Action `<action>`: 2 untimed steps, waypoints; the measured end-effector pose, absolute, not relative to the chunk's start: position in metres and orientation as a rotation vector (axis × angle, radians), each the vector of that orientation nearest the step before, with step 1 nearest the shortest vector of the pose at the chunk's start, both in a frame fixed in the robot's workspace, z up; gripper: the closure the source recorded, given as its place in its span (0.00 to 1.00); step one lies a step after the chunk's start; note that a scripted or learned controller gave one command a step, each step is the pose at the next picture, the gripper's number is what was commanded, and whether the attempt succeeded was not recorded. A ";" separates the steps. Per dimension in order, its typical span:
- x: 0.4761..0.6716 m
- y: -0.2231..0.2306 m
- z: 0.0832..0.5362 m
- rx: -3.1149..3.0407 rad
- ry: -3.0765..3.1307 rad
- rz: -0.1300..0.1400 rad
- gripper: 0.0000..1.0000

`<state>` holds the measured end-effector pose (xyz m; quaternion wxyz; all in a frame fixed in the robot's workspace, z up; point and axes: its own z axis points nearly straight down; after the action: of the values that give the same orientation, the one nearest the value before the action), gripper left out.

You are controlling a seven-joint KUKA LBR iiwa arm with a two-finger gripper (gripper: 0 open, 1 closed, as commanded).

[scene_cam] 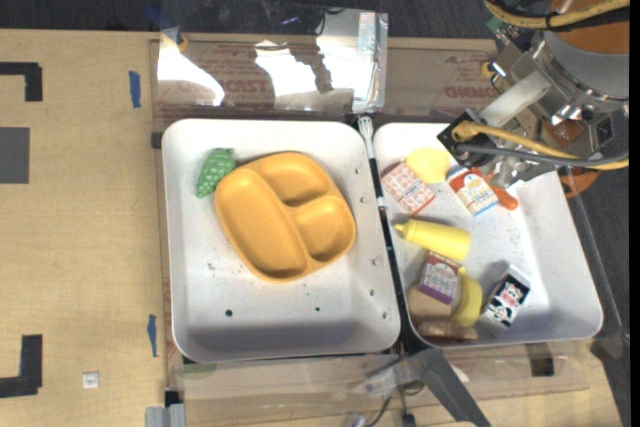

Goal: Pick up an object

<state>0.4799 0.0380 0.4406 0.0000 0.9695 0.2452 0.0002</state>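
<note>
I'm seeing the gripper (pixel 497 158) hanging over the back right part of the right bin (pixel 570 260), fingers mostly lost in the cabling and wrist hardware, so I can't tell whether it's released or clenched; nothing is visibly sitting between them.

Nearest candidate, I'm judging, is the red-and-white packet (pixel 476 192), lying just below the gripper, toward the front of the bin. The yellow mustard bottle (pixel 436 236) is lying further forward and to the left, long axis running roughly left-right, cap pointing left.

Right bin is also holding a pale yellow round piece (pixel 430 164), a pink checked packet (pixel 407 186), a purple carton (pixel 438 278), a banana (pixel 468 301) and a small black-and-white carton (pixel 507 299).

Left bin (pixel 190 245) is holding an orange divided plate (pixel 286 213), with green grapes (pixel 213 171) touching its back left edge.
</note>
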 end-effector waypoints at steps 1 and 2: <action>0.496 0.103 0.435 3.115 0.405 0.001 1.00; 0.565 0.110 0.485 3.108 0.454 0.002 1.00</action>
<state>0.5652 0.1105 0.4848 0.0002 0.9895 0.1445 0.0007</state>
